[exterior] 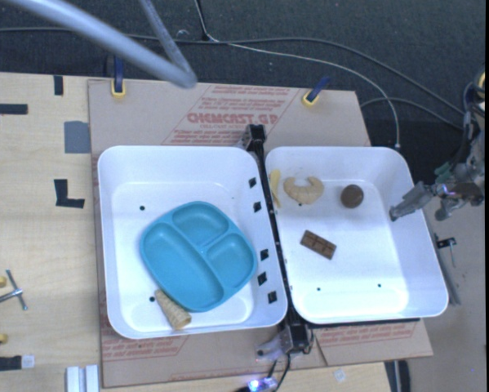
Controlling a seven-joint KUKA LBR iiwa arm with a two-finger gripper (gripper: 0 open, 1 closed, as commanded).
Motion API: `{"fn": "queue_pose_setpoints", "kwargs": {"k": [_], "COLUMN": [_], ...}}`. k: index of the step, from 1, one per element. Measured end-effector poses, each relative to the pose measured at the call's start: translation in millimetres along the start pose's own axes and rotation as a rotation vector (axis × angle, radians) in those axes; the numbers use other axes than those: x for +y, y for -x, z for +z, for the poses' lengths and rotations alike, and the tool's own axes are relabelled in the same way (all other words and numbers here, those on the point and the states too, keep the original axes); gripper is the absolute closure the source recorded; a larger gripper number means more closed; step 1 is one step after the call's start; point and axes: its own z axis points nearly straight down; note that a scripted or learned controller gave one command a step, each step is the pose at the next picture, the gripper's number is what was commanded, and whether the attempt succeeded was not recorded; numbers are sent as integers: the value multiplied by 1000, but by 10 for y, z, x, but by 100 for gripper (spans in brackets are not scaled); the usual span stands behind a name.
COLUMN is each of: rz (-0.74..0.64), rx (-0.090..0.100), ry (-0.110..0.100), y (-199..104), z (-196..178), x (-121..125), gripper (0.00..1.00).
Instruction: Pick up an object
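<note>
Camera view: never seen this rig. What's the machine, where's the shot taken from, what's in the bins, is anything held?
It is one fixed camera above a bench, looking down at a slant. Two shallow white bins sit side by side. The left bin has a blue divided plate and a tan cone-like piece at its lower edge. The right bin has a yellow strip beside the divider, a pale curved piece, a brown ball and a brown bar. The robot arm's gripper sits at the right bin's right rim, with nothing seen between its fingers.

Red "CHEMCAST GP" print on the cardboard sheet (228, 113)
</note>
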Motion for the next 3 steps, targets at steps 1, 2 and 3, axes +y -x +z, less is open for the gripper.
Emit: {"fn": "queue_pose_setpoints", "kwargs": {"k": [1, 2, 3], "rz": [-4, -5, -4], "rx": [-3, -2, -1], "ry": [10, 6, 5], "y": [-5, -35, -32], "z": [-56, 396, 1003], "x": [22, 77, -5], "gripper": [0, 0, 0]}}
